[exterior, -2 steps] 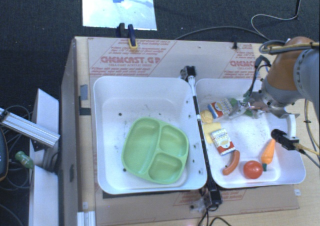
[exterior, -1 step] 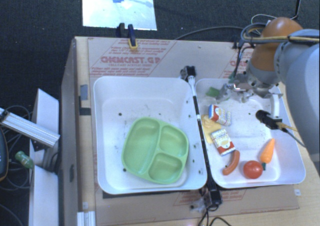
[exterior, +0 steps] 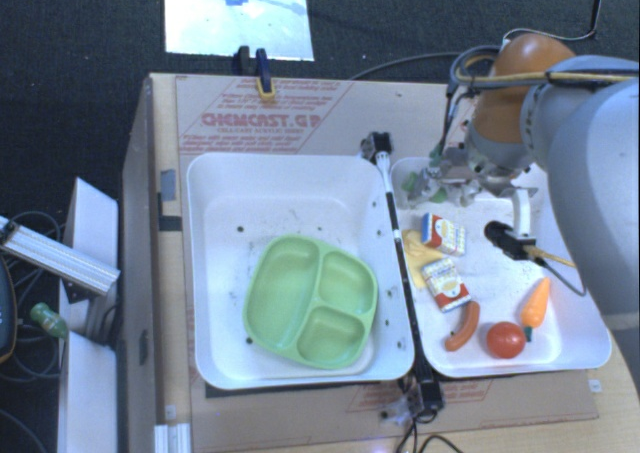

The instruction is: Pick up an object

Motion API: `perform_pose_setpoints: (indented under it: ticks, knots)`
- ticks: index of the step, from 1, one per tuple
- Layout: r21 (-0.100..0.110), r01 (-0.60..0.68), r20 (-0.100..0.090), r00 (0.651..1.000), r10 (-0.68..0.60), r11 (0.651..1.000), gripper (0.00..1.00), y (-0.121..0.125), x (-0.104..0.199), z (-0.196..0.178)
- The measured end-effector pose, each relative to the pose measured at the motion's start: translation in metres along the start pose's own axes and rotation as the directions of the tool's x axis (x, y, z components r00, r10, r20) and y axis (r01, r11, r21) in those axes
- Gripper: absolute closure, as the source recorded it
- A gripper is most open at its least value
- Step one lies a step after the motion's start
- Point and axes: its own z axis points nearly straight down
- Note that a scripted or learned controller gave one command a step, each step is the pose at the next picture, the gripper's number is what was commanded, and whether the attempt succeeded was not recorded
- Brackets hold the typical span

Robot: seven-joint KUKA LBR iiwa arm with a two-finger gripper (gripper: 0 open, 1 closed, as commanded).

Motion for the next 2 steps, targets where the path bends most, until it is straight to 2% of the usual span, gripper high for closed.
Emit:
perform_pose_setpoints:
  ticks: [1,2]
  knots:
    - [-0.003,0.003,0.002,1.0,-0.003,1.0,1.0,0.001,-0.0006,-0.0115]
    - [-0.003,0.004,0.002,1.0,-0.004,1.0,0.0,0.001,-0.0005,-0.0113]
